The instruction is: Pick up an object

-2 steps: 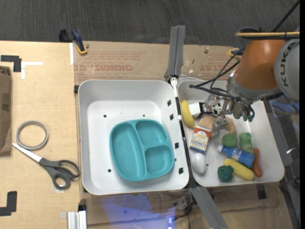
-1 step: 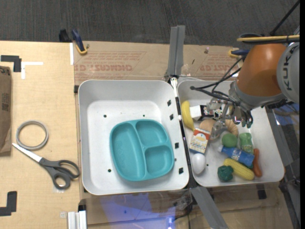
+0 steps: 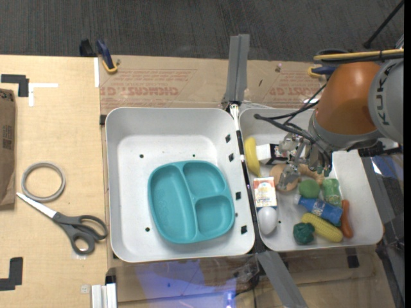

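Toy food (image 3: 320, 209) beneath gripper (image 3: 297, 167)

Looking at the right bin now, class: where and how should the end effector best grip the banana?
Probably grip the banana across its narrow middle, coming straight down from above. It lies flat and long against the right bin's left wall, so fingers would likely fit best across its short width.

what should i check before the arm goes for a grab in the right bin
1. Gripper over the right bin: ok.
2. Finger opening: cannot tell, hidden among cables.
3. Something already held: cannot tell.
4. Target isolated: not ok; green toy, blue item and corn cob crowd together.
5. Easier picks: ok; banana and small carton lie by the left wall.
6. Teal divided plate out of the way: ok, left bin.
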`<state>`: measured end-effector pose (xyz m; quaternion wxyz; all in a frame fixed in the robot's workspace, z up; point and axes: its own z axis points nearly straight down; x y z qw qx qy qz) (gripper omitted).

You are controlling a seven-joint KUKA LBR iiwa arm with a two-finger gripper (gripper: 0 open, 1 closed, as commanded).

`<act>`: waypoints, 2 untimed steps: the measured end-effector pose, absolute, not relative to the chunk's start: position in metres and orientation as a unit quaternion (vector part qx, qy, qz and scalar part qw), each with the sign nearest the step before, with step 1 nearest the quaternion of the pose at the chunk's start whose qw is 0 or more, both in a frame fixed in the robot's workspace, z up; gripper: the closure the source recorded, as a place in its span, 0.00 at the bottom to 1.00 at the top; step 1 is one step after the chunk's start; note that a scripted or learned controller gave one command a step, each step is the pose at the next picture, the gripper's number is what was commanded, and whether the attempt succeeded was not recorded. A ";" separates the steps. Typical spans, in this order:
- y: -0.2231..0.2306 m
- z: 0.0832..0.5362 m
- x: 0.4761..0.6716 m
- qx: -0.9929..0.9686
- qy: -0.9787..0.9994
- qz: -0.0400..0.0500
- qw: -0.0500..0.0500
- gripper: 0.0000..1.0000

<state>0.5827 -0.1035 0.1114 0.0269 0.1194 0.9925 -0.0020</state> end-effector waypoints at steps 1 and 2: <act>-0.101 0.109 0.590 0.173 0.985 0.000 0.019 0.00; -0.097 0.109 0.585 0.217 0.976 0.002 0.022 0.00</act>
